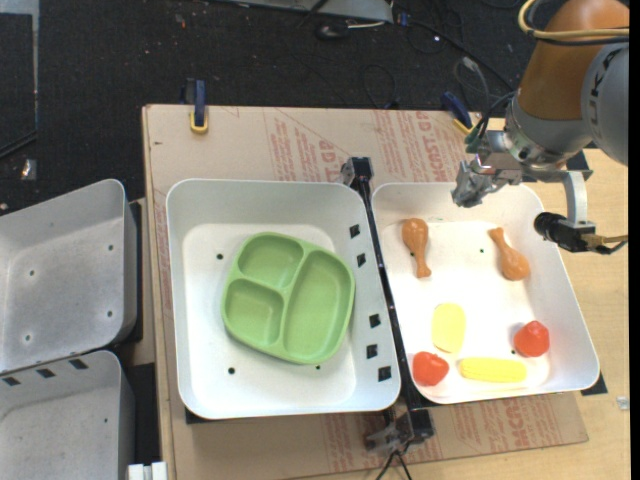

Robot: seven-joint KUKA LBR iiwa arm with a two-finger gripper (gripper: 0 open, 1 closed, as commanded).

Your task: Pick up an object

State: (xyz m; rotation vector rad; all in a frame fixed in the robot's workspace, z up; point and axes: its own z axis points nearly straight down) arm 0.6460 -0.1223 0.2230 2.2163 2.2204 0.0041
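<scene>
Two red stamps on cardboard are too faint to read.

Below the gripper, two drumsticks are lying in the right bin; a divided plate is sitting in the left bin, well apart from it.

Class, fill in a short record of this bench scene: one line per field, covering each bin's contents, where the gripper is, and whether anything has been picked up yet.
left bin: one green divided plate, three compartments
right bin: two toy drumsticks, two red tomato-like pieces, two yellow pieces
gripper: over the right bin's far edge, above the toys
held object: none seen between the fingers
task state: pick not yet done
</scene>
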